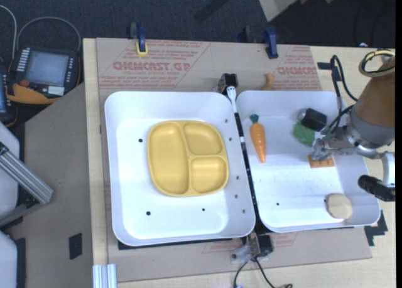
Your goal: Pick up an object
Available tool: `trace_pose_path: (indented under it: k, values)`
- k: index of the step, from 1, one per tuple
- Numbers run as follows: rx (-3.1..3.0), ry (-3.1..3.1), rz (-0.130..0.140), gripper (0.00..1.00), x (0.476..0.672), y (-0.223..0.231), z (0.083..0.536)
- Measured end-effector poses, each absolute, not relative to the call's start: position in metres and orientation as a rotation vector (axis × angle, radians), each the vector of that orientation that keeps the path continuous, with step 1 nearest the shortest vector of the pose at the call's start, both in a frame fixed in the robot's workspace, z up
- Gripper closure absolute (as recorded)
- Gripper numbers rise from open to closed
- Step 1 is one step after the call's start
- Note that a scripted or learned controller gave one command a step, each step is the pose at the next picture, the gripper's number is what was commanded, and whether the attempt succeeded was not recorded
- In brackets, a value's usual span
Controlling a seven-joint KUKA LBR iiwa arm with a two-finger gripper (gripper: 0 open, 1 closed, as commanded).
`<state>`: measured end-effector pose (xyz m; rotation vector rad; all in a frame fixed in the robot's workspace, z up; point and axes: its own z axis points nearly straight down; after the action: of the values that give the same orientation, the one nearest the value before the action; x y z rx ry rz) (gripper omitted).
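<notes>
Object: small flat orange-brown block (322,162), lying in the right white bin (282,205), just under the pincer (321,147).
Progress: nothing lifted yet; the grasp and raise remain.
Pincer: low over the block; released or clenched, cannot tell.
Neighbours: orange toy carrot (258,140), green lump (303,133), beige round piece (339,206).

Just under the claw (321,149) lies a small flat orange-brown block (321,162), touching or nearly touching its tips. A green lump (303,133) sits just left of the claw. An orange carrot (257,141) with green top lies lengthwise farther left. A pale round piece (339,206) rests below, near the bin's front.
</notes>
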<state>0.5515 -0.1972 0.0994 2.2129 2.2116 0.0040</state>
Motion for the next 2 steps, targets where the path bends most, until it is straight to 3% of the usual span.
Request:
trace_pose_path:
  k: [2]
  values:
    - [2.215, 2.219, 0.005, 1.00, 0.565, -0.189, 0.197]
